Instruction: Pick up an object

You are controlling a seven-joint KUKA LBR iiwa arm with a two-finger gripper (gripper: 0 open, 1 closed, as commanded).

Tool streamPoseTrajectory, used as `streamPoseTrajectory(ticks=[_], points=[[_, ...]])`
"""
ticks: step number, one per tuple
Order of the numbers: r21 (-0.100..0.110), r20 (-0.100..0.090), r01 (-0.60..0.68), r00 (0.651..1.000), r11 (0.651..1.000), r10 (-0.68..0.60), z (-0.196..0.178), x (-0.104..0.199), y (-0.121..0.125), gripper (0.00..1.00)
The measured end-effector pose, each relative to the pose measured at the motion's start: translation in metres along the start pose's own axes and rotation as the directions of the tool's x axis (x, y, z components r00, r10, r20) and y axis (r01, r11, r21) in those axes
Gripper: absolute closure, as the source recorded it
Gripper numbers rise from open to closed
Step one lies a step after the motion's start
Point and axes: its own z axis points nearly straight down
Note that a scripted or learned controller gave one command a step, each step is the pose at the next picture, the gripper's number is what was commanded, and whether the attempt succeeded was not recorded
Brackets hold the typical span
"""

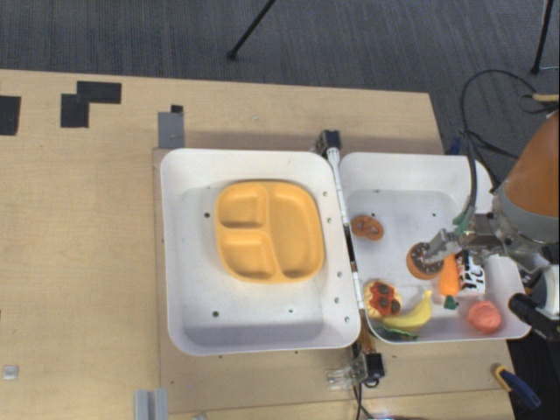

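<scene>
The right bin (pixel 402 178) holds several toy foods. A brown chocolate donut (pixel 421 262) lies near its middle, with an orange carrot (pixel 448 277) and a white box with black print (pixel 473 275) just to its right. My gripper (pixel 440 245) reaches in from the right and hangs over the donut's right edge, partly covering it. A small brown pretzel (pixel 368 227) lies to the left. Along the front wall lie a yellow banana (pixel 413 314), a red and yellow pizza piece (pixel 382 297) and a pink peach (pixel 484 316).
The left bin (pixel 192 322) holds a yellow divided plate (pixel 267 231). A metal clamp (pixel 330 141) sits at the back where the bins meet. The arm's orange band (pixel 535 178) and grey wrist stand over the right bin's right wall. Cables run along the bench's right side.
</scene>
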Motion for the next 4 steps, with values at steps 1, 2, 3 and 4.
streamPoseTrajectory(ticks=[1,2,3,4], points=[[-0.027,0.015,0.067,0.998,0.997,-0.067,0.095,-0.044,0.025,0.00],[-0.030,0.028,0.303,0.953,0.953,-0.302,0.097,-0.049,0.034,0.00],[-0.039,0.033,0.304,0.952,0.952,-0.303,0.083,-0.049,0.038,1.00],[-0.002,0.000,0.152,0.988,0.988,-0.152,0.015,0.027,0.022,1.00]])
